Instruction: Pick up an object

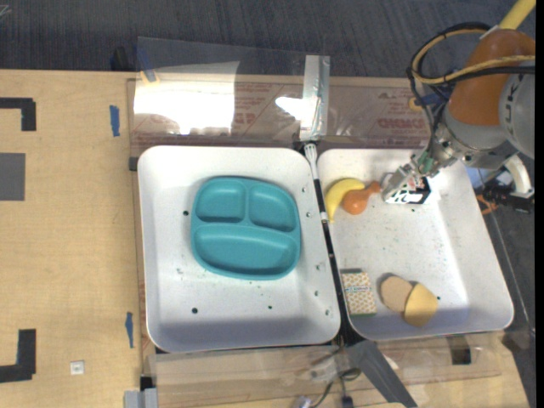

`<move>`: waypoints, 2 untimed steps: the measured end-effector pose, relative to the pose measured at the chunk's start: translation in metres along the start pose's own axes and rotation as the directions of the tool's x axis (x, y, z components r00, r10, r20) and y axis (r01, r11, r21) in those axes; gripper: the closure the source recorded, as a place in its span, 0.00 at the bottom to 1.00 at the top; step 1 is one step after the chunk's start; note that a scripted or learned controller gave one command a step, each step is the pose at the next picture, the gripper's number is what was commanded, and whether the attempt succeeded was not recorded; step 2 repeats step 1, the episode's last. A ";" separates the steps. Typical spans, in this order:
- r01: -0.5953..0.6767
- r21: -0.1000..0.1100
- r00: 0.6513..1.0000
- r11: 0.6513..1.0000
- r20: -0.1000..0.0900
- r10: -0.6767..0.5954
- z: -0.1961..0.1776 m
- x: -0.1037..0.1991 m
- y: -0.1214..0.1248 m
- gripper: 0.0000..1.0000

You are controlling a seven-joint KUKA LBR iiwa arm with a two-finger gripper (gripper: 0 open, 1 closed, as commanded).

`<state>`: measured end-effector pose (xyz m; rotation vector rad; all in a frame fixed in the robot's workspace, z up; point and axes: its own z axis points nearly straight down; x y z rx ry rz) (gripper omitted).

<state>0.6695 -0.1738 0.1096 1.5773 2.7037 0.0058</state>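
Camera view, fixed above the tabletop (68, 228): two shallow white bins side by side. Left bin (161, 304) contains a teal divided tray (246, 228), lying flat near its centre. Right bin (476, 270) receives the grey arm (489, 100), orange-banded, from the right. Tool (406, 185) sits low over the bin's far part, just beside a yellow banana-like object (342, 191) with an orange piece (357, 201) touching it; tool opening cannot be judged. Tan rounded object (410, 298) and small patterned packet (357, 292) lie near the front edge.
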 end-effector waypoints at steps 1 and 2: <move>-0.258 0.004 0.966 0.966 -0.001 0.258 -0.004 0.006 0.003 0.00; -0.258 0.004 0.966 0.966 -0.001 0.258 -0.004 0.006 0.003 0.00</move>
